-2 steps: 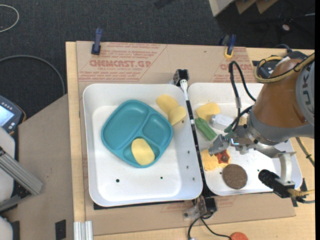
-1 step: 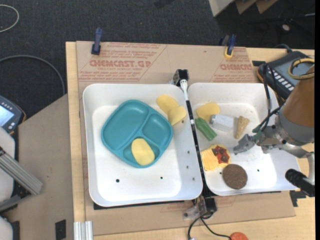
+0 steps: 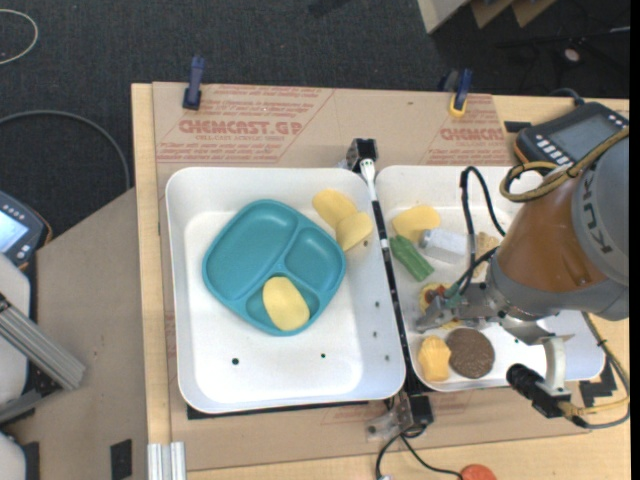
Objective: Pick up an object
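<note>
Bright, even overhead light. Mild glare on the left white bin, strongest along its rims. Soft, short shadows under the teal divided plate inside that bin. Dark, underexposed carpet beyond the bin's far side. Slight softness throughout; arm to the bin's right faintly blurred. No marked edge distortion.

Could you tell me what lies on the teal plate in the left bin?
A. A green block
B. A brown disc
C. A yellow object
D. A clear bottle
C: a yellow object rests in the plate's near compartment, while the green block and brown disc lie in the right bin.
</note>
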### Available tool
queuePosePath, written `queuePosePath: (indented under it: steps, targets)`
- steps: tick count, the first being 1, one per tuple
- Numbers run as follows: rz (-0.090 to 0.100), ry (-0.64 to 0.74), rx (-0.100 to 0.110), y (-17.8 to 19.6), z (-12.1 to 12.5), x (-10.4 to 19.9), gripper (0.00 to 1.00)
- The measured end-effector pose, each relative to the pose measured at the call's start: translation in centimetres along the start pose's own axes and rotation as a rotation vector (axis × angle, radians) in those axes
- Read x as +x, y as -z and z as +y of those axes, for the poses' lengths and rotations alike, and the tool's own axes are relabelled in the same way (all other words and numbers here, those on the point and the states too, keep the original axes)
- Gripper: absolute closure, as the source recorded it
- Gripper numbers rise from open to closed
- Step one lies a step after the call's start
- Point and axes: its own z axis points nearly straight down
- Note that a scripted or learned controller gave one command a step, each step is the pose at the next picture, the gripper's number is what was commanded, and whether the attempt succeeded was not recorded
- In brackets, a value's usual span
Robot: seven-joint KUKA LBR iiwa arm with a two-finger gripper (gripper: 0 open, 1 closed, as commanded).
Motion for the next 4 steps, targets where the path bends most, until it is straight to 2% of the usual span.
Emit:
queuePosePath:
  steps: [1,2,3,4]
  targets:
    - [-0.002,-0.003,-0.004,1.3,0.0,-0.2,1.0]
    - [-0.007,-0.008,-0.005,0.3,2.3,-8.1,1.0]
    - [-0.007,-0.008,-0.006,4.0,0.8,-13.6,1.0]
    - [0.0,0.011,-0.014,14.7,2.1,-2.8,1.0]
